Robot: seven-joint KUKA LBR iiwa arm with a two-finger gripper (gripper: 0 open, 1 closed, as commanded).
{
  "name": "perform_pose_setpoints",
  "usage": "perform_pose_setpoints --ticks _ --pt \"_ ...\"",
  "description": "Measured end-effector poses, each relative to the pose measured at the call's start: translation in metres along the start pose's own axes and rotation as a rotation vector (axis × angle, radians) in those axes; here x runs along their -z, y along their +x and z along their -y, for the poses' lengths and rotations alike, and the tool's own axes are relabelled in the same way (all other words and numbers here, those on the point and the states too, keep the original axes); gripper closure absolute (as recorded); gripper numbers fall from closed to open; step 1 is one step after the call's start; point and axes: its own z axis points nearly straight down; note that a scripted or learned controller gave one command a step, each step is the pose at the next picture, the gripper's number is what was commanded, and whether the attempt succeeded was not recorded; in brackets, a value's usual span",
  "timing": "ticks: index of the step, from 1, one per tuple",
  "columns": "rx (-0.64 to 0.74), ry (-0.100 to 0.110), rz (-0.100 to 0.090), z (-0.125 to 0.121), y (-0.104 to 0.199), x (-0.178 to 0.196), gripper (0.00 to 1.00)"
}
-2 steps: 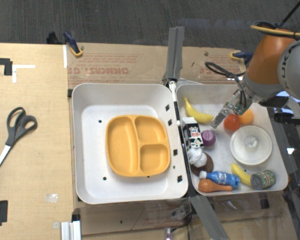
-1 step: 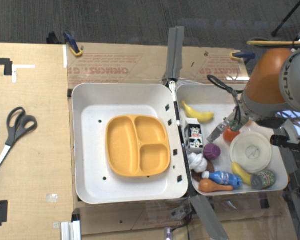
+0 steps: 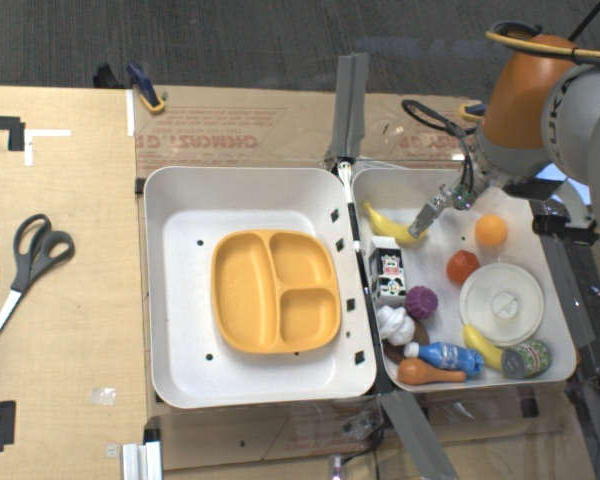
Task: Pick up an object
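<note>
My gripper [image 3: 425, 219] reaches down into the right bin [image 3: 432, 180] near its back left. Its tip is at the right end of a yellow banana [image 3: 384, 223], touching or just above it. Further right lie an orange ball [image 3: 491, 230] and a red tomato [image 3: 463, 265]. In front of the gripper are a black-and-white box [image 3: 388, 273], a purple grape bunch [image 3: 421, 302] and a white toy [image 3: 395, 323]. A white round lid [image 3: 502, 303], a blue bottle [image 3: 445, 355], a second banana [image 3: 482, 344] and a greenish can [image 3: 525, 359] fill the bin's front.
The left bin [image 3: 175, 268] holds a yellow divided plate [image 3: 277, 290]. Scissors [image 3: 30, 258] lie on the bench at far left. A grey upright bar [image 3: 350, 108] stands behind the gap between the bins. A blue clamp [image 3: 145, 86] sits at the back.
</note>
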Motion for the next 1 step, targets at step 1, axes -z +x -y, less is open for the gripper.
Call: perform_pose_setpoints --ticks 1 --pt "-0.401 0.005 -0.004 0.0935 0.0312 -0.0222 0.00"
